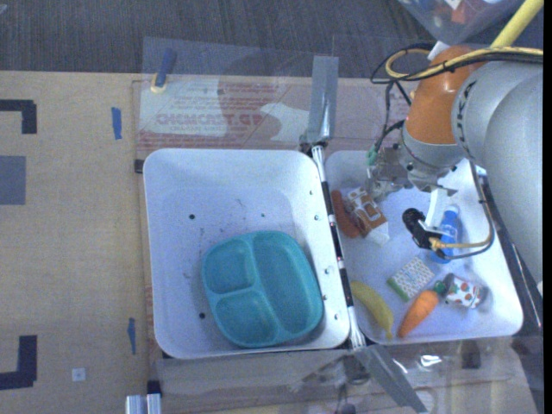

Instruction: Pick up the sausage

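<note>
sausage (346, 218) lengthwise, up-down in view

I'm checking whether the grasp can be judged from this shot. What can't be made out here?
- Gripper: its fingers blur into the items beneath the wrist, state unclear.
- Sausage: reddish-brown piece at the right bin's left wall, partly covered by a small box; contact unclear.
- Box print: too small.
</note>
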Robot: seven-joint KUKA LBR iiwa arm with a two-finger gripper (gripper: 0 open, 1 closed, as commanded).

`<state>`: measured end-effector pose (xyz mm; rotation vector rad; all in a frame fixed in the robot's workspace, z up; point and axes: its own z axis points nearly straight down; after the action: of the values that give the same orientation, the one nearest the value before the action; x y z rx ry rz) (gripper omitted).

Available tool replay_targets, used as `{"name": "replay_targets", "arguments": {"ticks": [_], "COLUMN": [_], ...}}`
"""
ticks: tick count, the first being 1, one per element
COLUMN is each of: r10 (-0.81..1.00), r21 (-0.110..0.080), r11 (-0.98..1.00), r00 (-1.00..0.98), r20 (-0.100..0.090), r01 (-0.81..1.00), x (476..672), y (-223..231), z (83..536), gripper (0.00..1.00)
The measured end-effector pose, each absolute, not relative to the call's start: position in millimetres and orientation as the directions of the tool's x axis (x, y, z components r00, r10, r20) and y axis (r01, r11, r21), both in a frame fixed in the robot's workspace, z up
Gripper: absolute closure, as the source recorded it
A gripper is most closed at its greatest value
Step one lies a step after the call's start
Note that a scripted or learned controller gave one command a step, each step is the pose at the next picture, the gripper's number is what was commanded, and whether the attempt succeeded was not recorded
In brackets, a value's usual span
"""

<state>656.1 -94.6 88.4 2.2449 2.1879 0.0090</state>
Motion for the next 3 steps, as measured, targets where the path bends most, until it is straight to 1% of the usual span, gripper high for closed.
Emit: {"name": "replay_targets", "arguments": {"ticks": [1,2,3], "r10": [1.000,0.987,0.972], "r21": [-0.001,0.004,0.001], "r11": [0.023,-0.158,-0.235], "r00": [-0.023,0.158,0.235], "r20": [0.001,0.000,-0.001], "r01": [1.000,0.987,0.972], "x": [599.6,608.1,629.0], "y": [-123,-106,-62], "z": [113,89,185], "gripper": [1.00,1.00,1.00]}}
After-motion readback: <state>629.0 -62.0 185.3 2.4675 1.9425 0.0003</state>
